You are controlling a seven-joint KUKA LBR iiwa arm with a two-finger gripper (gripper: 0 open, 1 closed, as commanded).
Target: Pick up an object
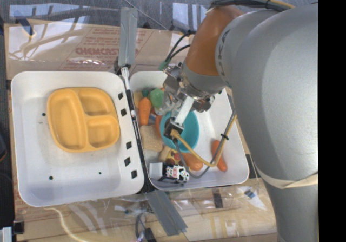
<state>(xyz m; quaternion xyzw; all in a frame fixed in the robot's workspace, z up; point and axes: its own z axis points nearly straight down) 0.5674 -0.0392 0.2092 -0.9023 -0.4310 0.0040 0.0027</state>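
The hand (174,129) is hanging low inside the right bin (230,110), just over the teal bowl (188,129). I cannot tell if it is clamping anything or touching the bowl. Around the bowl, toys are lying: an orange carrot (145,111) and a green piece (156,96) toward the left bin (27,143), another carrot (219,156) on the bowl's other side. A yellow divided plate (82,118) is sitting in the left bin.
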